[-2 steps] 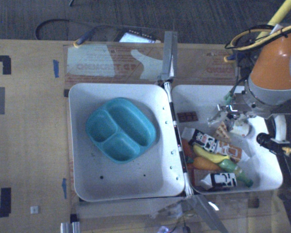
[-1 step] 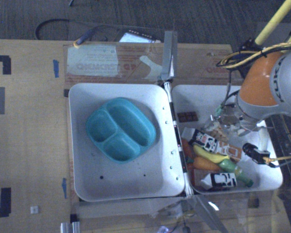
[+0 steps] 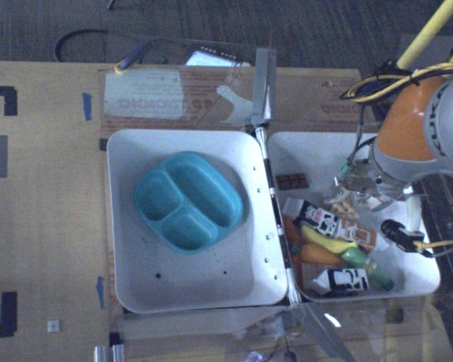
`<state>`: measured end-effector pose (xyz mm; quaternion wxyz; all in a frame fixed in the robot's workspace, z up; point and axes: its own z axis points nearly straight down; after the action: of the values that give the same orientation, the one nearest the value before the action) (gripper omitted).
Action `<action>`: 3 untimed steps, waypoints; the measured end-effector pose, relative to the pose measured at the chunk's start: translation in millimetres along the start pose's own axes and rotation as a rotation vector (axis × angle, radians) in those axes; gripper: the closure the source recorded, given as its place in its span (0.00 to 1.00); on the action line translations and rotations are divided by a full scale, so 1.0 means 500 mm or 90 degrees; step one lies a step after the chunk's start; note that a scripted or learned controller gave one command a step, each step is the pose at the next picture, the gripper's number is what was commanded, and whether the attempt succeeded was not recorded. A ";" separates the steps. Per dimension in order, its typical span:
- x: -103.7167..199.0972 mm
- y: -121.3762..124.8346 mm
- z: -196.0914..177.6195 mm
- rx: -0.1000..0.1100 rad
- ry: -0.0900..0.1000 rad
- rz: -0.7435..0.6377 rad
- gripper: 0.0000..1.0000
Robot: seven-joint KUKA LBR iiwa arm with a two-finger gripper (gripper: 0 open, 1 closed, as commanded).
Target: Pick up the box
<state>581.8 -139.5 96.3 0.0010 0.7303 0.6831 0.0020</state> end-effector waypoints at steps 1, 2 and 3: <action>0.089 -0.060 -0.041 0.004 -0.001 0.039 1.00; 0.132 -0.062 -0.173 0.005 -0.002 0.081 1.00; 0.261 -0.016 -0.402 0.004 -0.002 -0.061 1.00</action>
<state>581.4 -9.0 297.5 -0.0003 0.6970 0.7171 -0.0015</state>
